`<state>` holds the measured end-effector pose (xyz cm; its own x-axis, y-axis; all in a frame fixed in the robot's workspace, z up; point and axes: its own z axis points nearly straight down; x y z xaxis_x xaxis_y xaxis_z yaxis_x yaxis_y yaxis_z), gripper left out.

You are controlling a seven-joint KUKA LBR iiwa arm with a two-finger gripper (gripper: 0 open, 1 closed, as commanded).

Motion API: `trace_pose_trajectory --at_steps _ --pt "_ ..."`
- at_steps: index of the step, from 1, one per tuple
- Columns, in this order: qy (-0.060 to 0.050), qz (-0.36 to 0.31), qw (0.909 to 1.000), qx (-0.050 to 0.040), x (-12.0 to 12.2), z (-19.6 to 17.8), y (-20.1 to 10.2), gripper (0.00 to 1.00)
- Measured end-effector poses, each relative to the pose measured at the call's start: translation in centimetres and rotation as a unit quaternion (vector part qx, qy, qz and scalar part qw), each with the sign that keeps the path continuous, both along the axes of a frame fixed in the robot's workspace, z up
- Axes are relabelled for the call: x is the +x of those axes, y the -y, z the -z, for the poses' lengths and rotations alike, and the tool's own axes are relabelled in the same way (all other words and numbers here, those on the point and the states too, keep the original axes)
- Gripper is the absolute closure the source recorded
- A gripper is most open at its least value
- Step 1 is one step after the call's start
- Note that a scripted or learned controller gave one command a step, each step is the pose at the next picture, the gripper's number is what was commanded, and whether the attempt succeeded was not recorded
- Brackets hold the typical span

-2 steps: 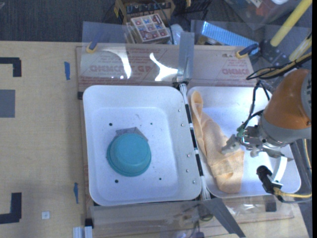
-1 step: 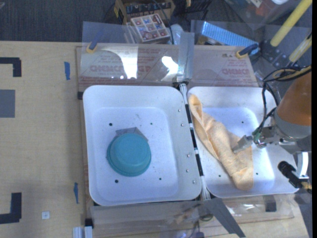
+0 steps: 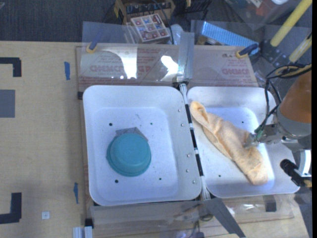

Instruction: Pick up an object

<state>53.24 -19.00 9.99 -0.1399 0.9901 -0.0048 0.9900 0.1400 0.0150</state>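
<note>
The front rims of the 2 white bins are lying nearest the camera, resting on the desk (image 3: 34, 133). The left bin (image 3: 94, 103) is carrying a teal bowl (image 3: 129, 154), which is sitting upside down at about 7 o'clock from that bin's middle, on a small grey patch.

The right bin (image 3: 233, 99) is carrying the task's thing: a tan cloth (image 3: 229, 140), bunched into a long roll. It is running from 11 o'clock, close to the divider between the bins, down to 5 o'clock near the front right corner.

The arm (image 3: 297, 108) is reaching in from 3 o'clock. The claw (image 3: 253, 139) is sitting low at the cloth's right edge, just past the roll's midpoint toward the 5 o'clock end. It appears to be touching the fabric. Whether the claw is spread or pressed together cannot be told from this angle, and no fabric is visibly sitting between its tips.

Handling judgement: the cloth is likely light, soft and limp. It is going to sag and drape when lifted, and a shallow pinch is likely to slip off a single layer. The best hold is a raised fold along the thick middle of the roll, where several layers are stacking. Breakage risk is negligible.
</note>
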Motion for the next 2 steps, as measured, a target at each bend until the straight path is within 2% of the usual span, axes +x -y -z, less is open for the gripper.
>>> trace_pose_trajectory --at_steps 1,2 --pt "-0.006 -0.162 0.9868 -0.0010 2.9 -7.3 -6.5 1.00" --pt "-0.006 0.064 0.9980 0.0007 4.6 -12.0 -5.9 1.00"
